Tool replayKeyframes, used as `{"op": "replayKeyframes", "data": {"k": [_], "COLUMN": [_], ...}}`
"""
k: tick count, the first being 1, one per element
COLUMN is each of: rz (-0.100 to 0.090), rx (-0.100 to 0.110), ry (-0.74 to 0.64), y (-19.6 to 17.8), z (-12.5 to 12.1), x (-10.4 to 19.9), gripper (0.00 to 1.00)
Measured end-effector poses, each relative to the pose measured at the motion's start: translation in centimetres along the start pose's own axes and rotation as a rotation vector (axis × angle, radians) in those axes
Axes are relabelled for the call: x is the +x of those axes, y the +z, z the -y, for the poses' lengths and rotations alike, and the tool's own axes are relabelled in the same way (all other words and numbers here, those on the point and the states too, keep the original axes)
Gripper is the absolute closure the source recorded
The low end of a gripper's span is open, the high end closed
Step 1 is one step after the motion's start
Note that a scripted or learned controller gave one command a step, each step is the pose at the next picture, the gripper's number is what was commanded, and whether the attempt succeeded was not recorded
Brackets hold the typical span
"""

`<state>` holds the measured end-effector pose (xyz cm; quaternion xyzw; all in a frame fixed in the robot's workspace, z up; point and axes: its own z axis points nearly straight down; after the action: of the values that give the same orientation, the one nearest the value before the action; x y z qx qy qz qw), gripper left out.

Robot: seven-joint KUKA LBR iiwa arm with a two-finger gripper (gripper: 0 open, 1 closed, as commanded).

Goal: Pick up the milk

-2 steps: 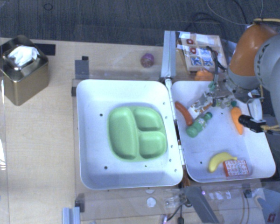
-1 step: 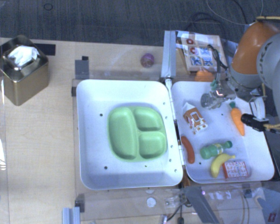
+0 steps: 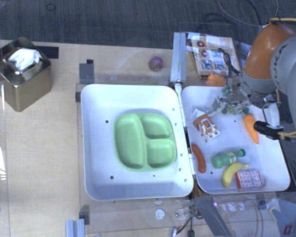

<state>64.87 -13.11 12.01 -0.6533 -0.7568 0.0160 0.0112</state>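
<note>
White right bin (image 3: 281, 177) crowds the milk carton (image 3: 206, 127), just below-left of the claw (image 3: 230, 102), whose spread I cannot tell. Likely risks: a skewed carton slipping, or a nudge into the sausage (image 3: 199, 158). Pale wooden desk (image 3: 39, 157) sits left of the claw, dark carpet (image 3: 113, 9) beyond it.

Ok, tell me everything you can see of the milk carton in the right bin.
The milk carton is a small white box with orange-brown print, seemingly cardboard. It lies tilted on the floor of the right bin, upper left area, apart from the sausage below it. The gripper hangs just above and right of it, not touching.
</note>
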Motion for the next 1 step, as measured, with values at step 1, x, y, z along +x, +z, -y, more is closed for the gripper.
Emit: {"op": "replayKeyframes", "data": {"k": [1], "rz": [-0.001], "rx": [-0.012], "ry": [-0.074], "y": [1.73], "z": [0.82], "x": [1.77], "gripper": [0.0]}}
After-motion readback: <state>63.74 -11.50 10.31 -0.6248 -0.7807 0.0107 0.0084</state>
